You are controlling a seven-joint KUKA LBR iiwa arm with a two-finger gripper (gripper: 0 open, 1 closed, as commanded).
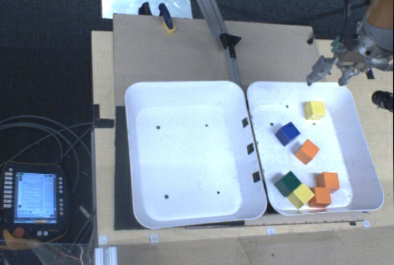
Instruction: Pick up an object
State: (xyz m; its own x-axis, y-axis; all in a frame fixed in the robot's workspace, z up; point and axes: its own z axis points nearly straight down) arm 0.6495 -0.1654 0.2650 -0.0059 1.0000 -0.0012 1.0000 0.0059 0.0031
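Camera view shows you the gripper (331, 71) above the right bin's (363, 134) far rim, fingers apart and holding nothing, yellow block (315, 110) just below it, blue block (287, 133) nearby.

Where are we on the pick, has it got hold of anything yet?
Nothing looks picked yet. The gripper hangs open with nothing between its fingers, above the far rim of the right bin. All the blocks lie in that bin: the yellow block nearest the gripper, then the blue block, an orange block and a cluster at the near end. Left: descend, close on one, lift.
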